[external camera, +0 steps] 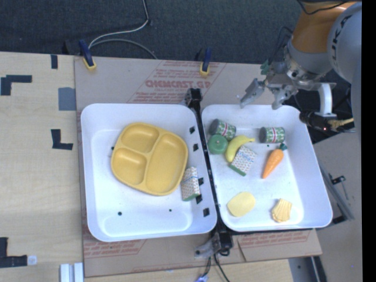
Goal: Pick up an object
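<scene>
My gripper hangs above the far edge of the right bin, open, with nothing between its fingers. Below it in that bin lie a green can, a green round toy, a yellow banana, a patterned packet, a second small can, an orange carrot, a pale yellow round piece and a yellow ridged piece. The nearest items, the two cans, sit a little in front of the fingertips.
The left bin holds a yellow divided plate and a small patterned packet against its right wall. Black clips join the bins along the middle divider. Cardboard lies beneath both bins, and a cable runs behind.
</scene>
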Robot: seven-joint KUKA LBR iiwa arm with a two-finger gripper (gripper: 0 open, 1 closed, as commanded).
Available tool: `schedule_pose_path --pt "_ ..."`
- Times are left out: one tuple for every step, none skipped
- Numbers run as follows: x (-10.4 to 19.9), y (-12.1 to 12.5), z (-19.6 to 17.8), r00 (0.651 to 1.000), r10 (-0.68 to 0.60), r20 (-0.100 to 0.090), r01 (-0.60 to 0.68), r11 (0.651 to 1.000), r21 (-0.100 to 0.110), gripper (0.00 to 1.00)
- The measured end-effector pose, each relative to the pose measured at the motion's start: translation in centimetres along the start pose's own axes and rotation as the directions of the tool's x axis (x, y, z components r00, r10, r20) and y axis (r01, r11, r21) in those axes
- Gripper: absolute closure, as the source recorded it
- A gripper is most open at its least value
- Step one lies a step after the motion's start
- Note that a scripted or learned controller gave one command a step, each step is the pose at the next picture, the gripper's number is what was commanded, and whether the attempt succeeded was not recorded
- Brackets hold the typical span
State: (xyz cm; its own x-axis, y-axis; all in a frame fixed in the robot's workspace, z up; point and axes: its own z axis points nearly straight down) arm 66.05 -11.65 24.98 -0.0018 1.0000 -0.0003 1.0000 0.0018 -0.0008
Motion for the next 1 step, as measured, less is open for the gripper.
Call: schedule_pose_path --pt "1.79 -4.54 7.78 1.0 0.001 -0.001 -0.001 1.0 0.004 0.0"
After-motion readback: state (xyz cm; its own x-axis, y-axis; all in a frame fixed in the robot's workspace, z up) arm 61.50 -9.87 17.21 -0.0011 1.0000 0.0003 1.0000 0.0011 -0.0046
